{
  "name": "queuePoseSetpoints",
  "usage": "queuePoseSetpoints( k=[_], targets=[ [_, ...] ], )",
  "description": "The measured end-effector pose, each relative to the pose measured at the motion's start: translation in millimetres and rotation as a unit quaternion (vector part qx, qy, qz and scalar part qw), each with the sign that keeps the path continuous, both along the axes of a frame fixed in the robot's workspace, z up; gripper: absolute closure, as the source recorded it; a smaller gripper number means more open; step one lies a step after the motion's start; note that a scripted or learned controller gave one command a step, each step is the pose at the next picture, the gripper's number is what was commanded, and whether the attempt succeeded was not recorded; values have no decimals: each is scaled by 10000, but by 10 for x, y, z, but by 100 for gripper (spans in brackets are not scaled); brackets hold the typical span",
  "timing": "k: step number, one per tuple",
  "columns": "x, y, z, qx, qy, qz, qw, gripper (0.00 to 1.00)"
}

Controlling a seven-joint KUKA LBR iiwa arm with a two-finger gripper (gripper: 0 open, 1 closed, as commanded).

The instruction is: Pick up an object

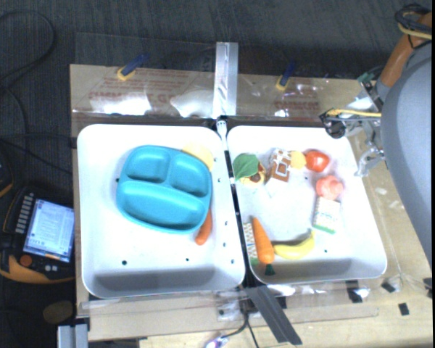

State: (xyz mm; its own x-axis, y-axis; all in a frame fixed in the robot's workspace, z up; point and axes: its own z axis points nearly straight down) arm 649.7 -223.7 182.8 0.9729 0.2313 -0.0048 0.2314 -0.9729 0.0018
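Stock, right bin (370, 256): banana (293, 246), carrot (259, 242), tomato (317, 160), packet (326, 215), loose for picking. My fingers (362, 133), state untellable, wait beyond tomato, nothing taken yet.

Blue divided tray (164, 187); orange carrot (259, 241); yellow banana (293, 246); red tomato (317, 160); white bins (94, 267); tan worktop (94, 85).
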Motion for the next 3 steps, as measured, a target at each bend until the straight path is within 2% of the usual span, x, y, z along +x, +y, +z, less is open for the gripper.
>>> queuePoseSetpoints(
  k=[1,2,3],
  targets=[
    [-125,251,-951,-7,-37,-111,9999,0],
    [-277,866,-949,3,-34,-14,10000,0],
    [-118,107,-951,63,-33,-27,10000,0]
  ],
)
